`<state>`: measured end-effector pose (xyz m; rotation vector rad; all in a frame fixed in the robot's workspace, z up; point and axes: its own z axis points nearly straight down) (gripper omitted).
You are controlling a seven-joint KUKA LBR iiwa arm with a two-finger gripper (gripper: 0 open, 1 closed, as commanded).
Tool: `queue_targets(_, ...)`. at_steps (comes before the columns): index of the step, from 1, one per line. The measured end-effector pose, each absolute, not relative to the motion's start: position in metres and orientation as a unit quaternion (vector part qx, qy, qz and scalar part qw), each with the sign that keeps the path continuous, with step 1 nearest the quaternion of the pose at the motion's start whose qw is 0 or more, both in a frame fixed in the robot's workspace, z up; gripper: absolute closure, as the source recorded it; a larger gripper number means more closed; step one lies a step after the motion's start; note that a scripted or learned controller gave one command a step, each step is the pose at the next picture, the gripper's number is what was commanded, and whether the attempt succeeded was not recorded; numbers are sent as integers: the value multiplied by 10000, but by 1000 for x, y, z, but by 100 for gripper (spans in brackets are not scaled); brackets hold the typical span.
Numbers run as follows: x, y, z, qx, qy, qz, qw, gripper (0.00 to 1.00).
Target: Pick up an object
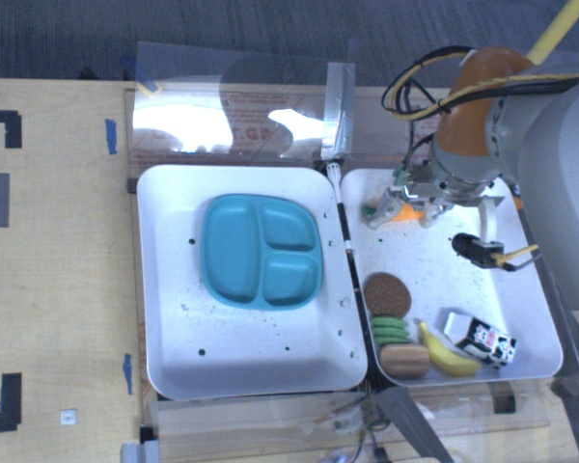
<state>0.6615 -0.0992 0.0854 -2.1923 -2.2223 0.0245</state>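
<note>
- White right bin (536, 287) holds the loose items: an orange piece (406, 214) near its far wall, then cookie (387, 295), green pods (390, 330), bun (404, 359), banana (444, 353) and small carton (480, 340) crowd the near edge.
- Gripper (408, 199) hangs right over the orange piece, probably lining up a grasp; whether it grips cannot be told.
- Blue divided tray (261, 250) lies alone in the left bin (164, 287).

Open floor mid right bin (550, 350); clutter along near edge: cookie (387, 295), banana (446, 353), carton (482, 338).
</note>
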Motion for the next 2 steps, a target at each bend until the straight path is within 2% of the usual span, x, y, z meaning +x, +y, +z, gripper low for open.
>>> queue_targets(1, 662, -102, 85, -6945, -7194, 73, 109, 0)
queue_targets(2, 662, -100, 85, -6856, -7279, 90, 71, 0)
